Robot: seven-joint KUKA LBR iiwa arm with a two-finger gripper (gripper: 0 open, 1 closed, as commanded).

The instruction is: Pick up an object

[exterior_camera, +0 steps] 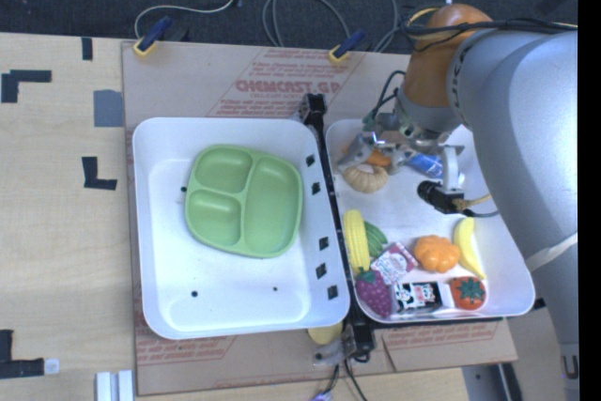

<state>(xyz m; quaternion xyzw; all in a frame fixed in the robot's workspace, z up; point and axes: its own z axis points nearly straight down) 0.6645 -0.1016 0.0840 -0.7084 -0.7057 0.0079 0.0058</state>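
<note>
— Gripper (380, 142)? Where?
— Hung low over the right bin (515, 269), at its far left corner, under the grey arm (512, 99) reaching in from the right.
— Spread or pressed together?
— Couldn't tell; too dark and cluttered down there. Saw nothing clearly pinched.
— Closest to it?
— Tan bun (364, 179), lying on the bin floor just below the gripper. Couldn't tell whether touching. Also an orange piece (377, 158) right above the bun and a blue piece (425, 165) just to the right, both half hidden.
— And nearer the front of that bin?
— Corn (355, 239) along the left wall, with something green (376, 235) beside it. Grapes (373, 292) in front of the corn. Pink packet (395, 260) between grapes and an orange (434, 252). Banana (467, 245) just right of the orange. Black-and-white carton (415, 297) and a red fruit (468, 293) against the front wall.
— Left bin (147, 221)?
— Held a green plate (244, 200) with three compartments, lying flat toward the far side, well apart from the gripper.
— Anything beyond the bins?
— Two yellow-and-blue clips (150, 38) on the board's far edge, with cables looping off behind.
</note>
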